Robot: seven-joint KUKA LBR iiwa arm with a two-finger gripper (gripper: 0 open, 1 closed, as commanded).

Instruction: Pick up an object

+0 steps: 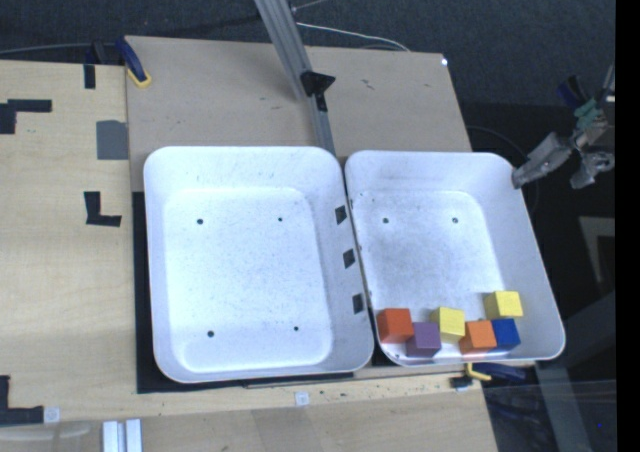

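A: So, anything picked up?
B: Not yet. The small coloured cubes [450, 328] lie along the right white bin's [420, 240] near edge; the gripper [562, 162] hangs outside it, grip unclear.

two white bins [240, 165], blocks [450, 325] in right

Smooth white plastic bins [240, 165], speckled
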